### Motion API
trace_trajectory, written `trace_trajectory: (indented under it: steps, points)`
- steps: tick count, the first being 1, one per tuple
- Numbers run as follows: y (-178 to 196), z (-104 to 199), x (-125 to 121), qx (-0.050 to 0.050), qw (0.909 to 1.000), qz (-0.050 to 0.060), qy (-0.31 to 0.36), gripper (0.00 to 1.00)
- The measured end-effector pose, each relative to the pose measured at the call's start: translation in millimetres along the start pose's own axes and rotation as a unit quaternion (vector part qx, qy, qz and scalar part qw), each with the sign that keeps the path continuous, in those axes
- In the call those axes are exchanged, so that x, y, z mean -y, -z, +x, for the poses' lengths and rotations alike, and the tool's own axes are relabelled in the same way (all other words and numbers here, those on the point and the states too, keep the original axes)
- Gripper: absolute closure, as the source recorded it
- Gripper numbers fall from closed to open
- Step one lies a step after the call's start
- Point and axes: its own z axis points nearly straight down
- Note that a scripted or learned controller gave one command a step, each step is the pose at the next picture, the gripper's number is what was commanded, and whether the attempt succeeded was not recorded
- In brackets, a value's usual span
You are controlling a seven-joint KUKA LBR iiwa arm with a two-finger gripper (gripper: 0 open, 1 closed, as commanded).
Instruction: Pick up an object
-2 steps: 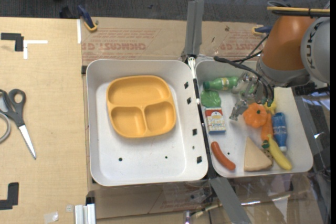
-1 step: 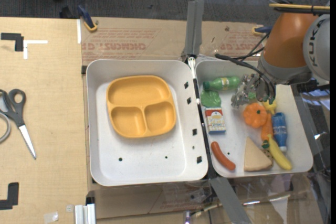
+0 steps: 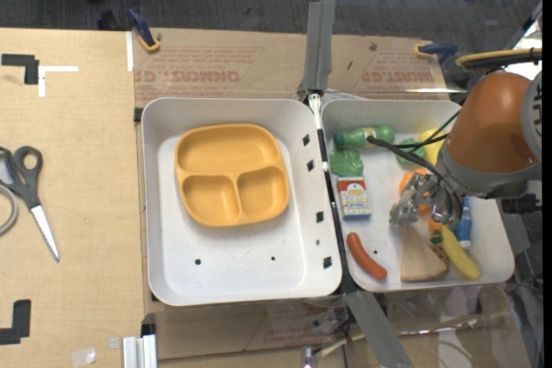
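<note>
The claw (image 3: 420, 207) is low in the right bin (image 3: 379, 109), among the toy food, w/ the arm's orange band (image 3: 487, 125) just above and to its right. Whether it's wide or narrow I cannot tell, since cables and metal parts clutter the tip, and nothing is visibly gripped. No object looks lifted yet, so the pick seems at the reach/descend stage, w/ closing and raising left to do. Nearest candidates: a tan wedge (image 3: 423, 261), maybe a bread slice, just below the claw; a yellow banana (image 3: 459, 258) below-right; an orange item (image 3: 408, 182) just above-left, partly hidden. Left of the claw sits a small carton (image 3: 354, 196), w/ a green leafy piece (image 3: 345, 161) above that and a green bottle (image 3: 364, 136) further up. A red sausage (image 3: 366, 257) lies below-left. A blue item (image 3: 465, 221) is just right of the claw, hard to ID. Well left, the other bin (image 3: 164, 271) holds a yellow divided plate (image 3: 231, 173); scissors (image 3: 30, 194) lie on the desk (image 3: 69, 271) far left. Which thing is targeted isn't clear; the wedge or the orange item is my guess.
</note>
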Motion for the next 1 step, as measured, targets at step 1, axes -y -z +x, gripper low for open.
trace_trajectory:
  steps: [1]
  points:
    - [143.9,41.5,-59.0,0.002,0.9991,0.0,-0.042,1.0]
